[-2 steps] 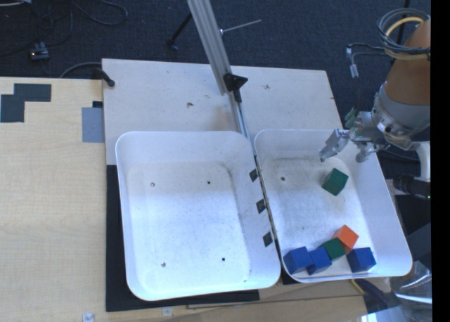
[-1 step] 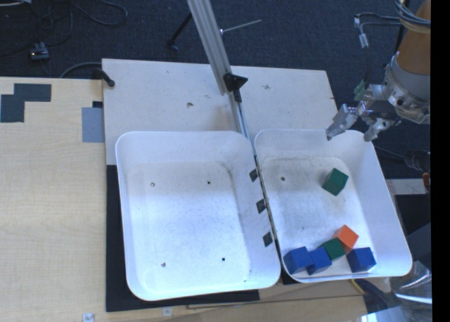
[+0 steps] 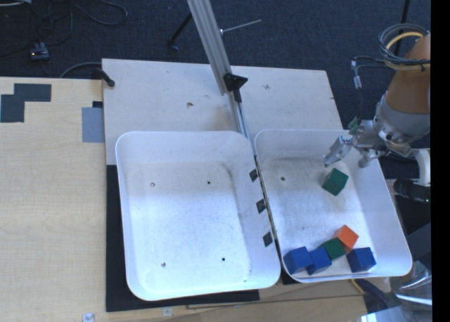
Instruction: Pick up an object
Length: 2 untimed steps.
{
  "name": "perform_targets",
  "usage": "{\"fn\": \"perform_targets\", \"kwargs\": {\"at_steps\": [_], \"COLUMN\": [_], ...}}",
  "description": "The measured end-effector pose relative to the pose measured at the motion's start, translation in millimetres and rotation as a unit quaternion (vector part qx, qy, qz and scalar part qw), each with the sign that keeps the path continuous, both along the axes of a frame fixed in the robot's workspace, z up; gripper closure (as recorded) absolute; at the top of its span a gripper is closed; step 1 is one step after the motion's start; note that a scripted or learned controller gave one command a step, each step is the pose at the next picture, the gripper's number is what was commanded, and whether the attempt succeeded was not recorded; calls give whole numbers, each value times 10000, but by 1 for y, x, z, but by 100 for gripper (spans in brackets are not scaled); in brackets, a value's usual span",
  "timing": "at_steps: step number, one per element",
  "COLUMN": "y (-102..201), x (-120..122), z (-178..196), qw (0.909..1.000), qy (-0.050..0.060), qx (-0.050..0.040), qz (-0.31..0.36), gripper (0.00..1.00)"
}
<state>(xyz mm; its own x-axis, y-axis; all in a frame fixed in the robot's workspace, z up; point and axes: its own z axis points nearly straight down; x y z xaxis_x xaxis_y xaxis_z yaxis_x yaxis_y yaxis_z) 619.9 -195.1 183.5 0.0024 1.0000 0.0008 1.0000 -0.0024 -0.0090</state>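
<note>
Gripper [image 3: 351,150] hangs over the right bin [image 3: 394,233], fingers spread apart, clamped on nothing. One green cube [image 3: 335,181] sits just below it. Clustered at the near edge: three blue cubes [image 3: 309,259], one orange cube [image 3: 347,236], possibly a second green one [image 3: 334,249].

Small dark green cube [image 3: 335,181], matte, sits alone in the upper middle of the right-hand shallow white bin [image 3: 394,215], right of frame centre, turned so a corner faces the camera. Near that bin's lower edge, lower right of frame, a tight cluster: three blue cubes [image 3: 298,258] [image 3: 318,259] [image 3: 361,259], a second green cube [image 3: 335,248] and an orange cube [image 3: 347,236], touching or just beside one another.
</note>
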Motion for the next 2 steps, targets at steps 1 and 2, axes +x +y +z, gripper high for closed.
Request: {"fn": "perform_targets", "kwargs": {"at_steps": [1,2], "y": [-1,-2], "x": [-4,-6], "z": [-70,-64], "qw": [10000,10000], "qy": [-57,-26], "qx": [-8,4], "qz": [18,-3], "gripper": [0,100]}}
